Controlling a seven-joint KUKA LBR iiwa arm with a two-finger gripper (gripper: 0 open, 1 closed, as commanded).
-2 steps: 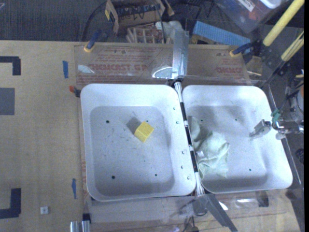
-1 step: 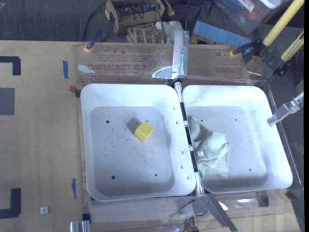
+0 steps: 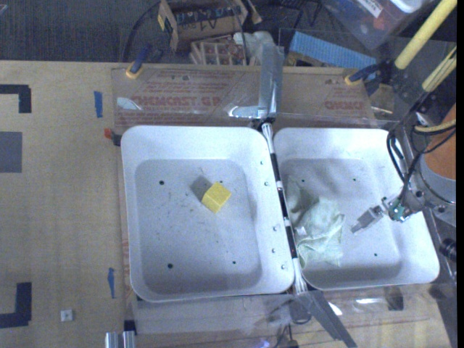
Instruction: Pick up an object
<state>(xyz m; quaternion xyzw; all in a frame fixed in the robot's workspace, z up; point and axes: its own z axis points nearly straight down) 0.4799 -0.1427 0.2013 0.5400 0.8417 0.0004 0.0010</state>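
Bench: a pale wooden top [image 3: 58,216] carried two shallow white bins side by side, with boxes and cable clutter beyond its far edge.
Left bin: the left bin [image 3: 138,158] held a small yellow block [image 3: 216,196] near the middle of its floor, slightly towards the far edge, with a grey shadow or patch just beside it.
Right bin: the right bin [image 3: 377,267] held a crumpled pale-green cloth [image 3: 315,223] against its left wall, spreading towards the near edge.
Arm: it came in over the right bin's right edge, well apart from both objects.
Gripper: the gripper [image 3: 366,220] hung low over the right bin's floor, right of the cloth and not touching it; nothing was seen between its fingers, and whether they were parted could not be told.
Handling, block: judged light, stiff and flat-sided; a grip across two opposite faces should serve.
Handling, cloth: judged soft and limp; a raised fold near its middle is the likeliest hold, and a thin pinch may slip.
Status: nothing lifted yet.
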